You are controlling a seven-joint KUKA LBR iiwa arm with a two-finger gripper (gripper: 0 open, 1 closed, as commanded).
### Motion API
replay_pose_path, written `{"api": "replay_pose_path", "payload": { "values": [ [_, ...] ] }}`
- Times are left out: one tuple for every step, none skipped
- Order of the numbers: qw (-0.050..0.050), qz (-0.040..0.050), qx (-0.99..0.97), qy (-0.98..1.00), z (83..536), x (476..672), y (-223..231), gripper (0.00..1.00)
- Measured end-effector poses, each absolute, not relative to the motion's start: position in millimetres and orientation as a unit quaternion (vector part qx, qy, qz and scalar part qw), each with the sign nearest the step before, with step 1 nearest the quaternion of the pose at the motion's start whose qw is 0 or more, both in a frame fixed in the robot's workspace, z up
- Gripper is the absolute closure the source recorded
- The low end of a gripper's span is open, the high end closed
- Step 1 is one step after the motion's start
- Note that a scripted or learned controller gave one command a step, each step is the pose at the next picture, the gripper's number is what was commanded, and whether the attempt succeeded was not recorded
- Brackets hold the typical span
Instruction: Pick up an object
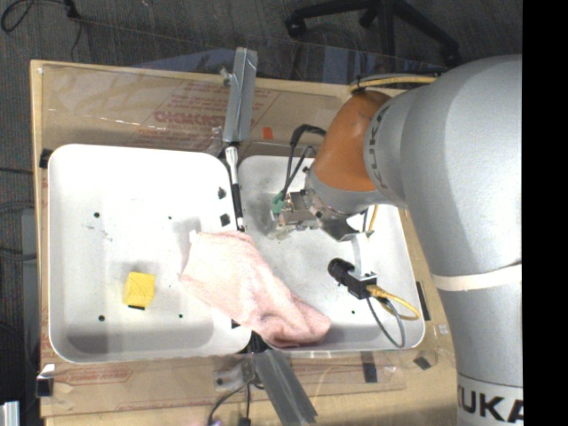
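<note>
A pink cloth lay draped over the wall between the two bins, partly in each. A small yellow block sat in the view's left bin, near the cloth but apart from it. The gripper hung low in the right bin, near its far left corner and just beyond the cloth.

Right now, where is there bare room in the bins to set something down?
Left bin: its whole far half is bare, above the yellow block and the pink cloth. Right bin is crowded: the cloth drapes in, and the pincer and arm hang over the rest.
</note>
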State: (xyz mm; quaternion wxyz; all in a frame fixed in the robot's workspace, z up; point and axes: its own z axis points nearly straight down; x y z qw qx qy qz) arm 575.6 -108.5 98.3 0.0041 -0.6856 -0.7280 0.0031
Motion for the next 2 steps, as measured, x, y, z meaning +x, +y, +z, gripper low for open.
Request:
{"api": "replay_pose_path", "payload": {
  "values": [
    [0.000, 0.0003, -0.560, -0.829, 191.2, 635.2, -62.2, 1.00],
    [0.000, 0.0009, -0.659, -0.752, 227.6, 632.5, -49.1, 1.00]
  ]
}}
